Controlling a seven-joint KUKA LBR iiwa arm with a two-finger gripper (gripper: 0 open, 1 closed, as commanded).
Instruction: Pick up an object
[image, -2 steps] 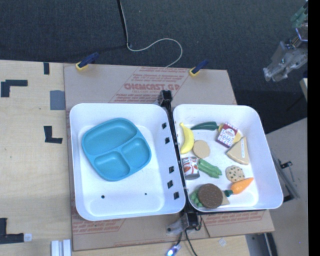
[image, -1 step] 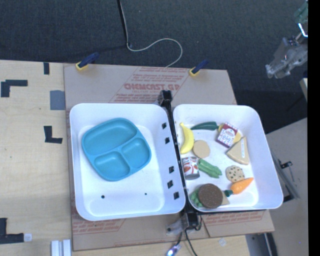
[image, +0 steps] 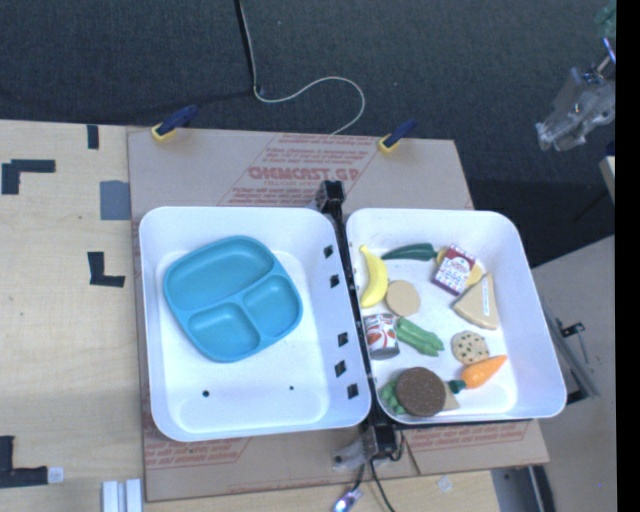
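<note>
Nearest to the camera I am seeing the front rims of 2 white bins, sitting side by side on a brown cardboard sheet (image: 420, 160).

Left bin (image: 170, 400) is holding 1 thing: a blue divided plate (image: 232, 297) w/ 3 compartments, lying toward the back-left part. Front half of this bin is showing bare white floor, so much room there.

Right bin (image: 530, 330) is holding the toy foods, approx 10 pcs as I am counting:
- 1 banana (image: 373, 276), lying close to the divider wall
- 1 dark green pepper (image: 408, 252), near the back
- 1 red-white box (image: 454, 269)
- 1 cheese wedge (image: 480, 303), just beside the box
- 1 tan round disc (image: 403, 298), touching the banana
- 1 small can (image: 381, 335), by the divider
- 1 green pea pod (image: 419, 337), just beside the can
- 1 cookie (image: 468, 347)
- 1 carrot (image: 483, 371), near the cookie
- 1 burger (image: 421, 392), at the front edge, w/ something green beside it

Items are crowding the left and middle; the right strip along the wall and the back-right corner are looking free.

Gripper (image: 572, 118) is hanging at top right, well apart from both bins, over the dark floor. It is blurred, so I cannot tell if it is apart or together; nothing is showing in it.

2 clamps, yellow-blue, are gripping the cardboard back edge.
</note>
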